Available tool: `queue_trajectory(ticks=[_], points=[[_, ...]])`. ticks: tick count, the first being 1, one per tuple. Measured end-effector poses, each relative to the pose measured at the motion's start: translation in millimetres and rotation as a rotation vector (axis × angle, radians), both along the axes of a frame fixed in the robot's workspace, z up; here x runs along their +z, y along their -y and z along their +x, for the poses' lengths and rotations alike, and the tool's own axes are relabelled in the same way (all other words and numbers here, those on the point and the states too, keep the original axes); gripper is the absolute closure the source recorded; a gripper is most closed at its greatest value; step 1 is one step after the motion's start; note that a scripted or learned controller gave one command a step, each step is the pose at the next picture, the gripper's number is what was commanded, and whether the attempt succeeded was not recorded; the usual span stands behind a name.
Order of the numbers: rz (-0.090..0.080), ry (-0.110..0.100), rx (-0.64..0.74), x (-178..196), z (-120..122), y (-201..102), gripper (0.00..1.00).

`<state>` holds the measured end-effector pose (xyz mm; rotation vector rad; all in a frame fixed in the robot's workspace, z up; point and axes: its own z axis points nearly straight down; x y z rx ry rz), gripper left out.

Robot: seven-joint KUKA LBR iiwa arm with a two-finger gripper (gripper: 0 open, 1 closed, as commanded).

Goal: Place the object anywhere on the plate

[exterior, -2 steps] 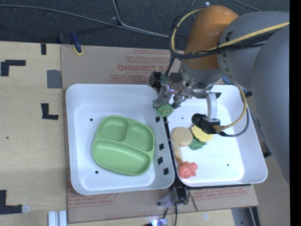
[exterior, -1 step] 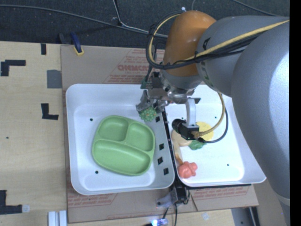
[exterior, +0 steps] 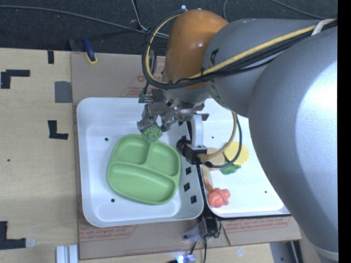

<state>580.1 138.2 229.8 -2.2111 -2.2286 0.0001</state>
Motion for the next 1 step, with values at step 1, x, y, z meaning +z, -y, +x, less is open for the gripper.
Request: queue_trajectory(ticks=[1], points=[[-0.002,0.0,-0.005,-0.3,0.5,3.8,0.0]])
